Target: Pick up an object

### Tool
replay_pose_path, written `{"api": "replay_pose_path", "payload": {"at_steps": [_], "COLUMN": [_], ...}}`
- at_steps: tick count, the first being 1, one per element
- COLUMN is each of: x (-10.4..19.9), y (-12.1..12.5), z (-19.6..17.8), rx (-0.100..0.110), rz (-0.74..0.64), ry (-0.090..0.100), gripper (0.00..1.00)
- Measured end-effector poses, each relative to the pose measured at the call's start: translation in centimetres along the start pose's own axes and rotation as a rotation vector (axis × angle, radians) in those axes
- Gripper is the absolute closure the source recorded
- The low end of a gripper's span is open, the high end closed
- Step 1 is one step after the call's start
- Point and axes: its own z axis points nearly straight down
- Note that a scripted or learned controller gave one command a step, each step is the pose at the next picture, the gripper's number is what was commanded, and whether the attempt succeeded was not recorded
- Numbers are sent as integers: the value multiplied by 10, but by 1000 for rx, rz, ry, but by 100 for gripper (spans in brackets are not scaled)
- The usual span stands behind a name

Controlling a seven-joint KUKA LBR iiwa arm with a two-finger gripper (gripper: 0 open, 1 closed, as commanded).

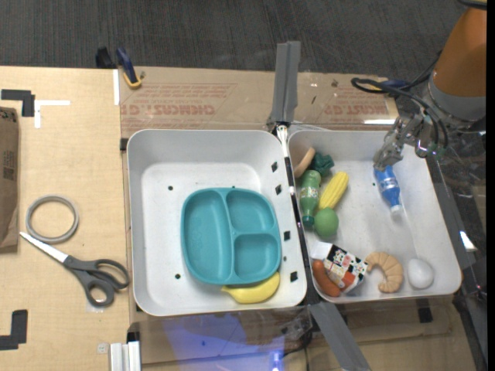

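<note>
Hovering end effector above slim blue bottle (glossy plastic, tilted).

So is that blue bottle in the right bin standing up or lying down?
Lying down. The blue bottle rests lengthwise on the floor of the right bin, one end toward the gripper above it.

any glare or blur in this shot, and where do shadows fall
Camera view: mostly sharp; the hand looks slightly soft over the small blue plastic bottle; a bluish glow sits at the bottom edge below the left white bin; the teal divided plate casts a soft shadow.
</note>
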Motion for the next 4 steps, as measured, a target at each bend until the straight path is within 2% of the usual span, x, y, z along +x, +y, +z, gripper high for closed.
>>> {"api": "replay_pose_path", "payload": {"at_steps": [1,2,3,4], "x": [55,55,-48,-50], "y": [-54,-54,-48,-48], "z": [94,93,129,118], "rx": [1,1,-1,0], "rz": [43,42,184,181], "ry": [5,4,2,-4], "gripper": [100,0,0,100]}}
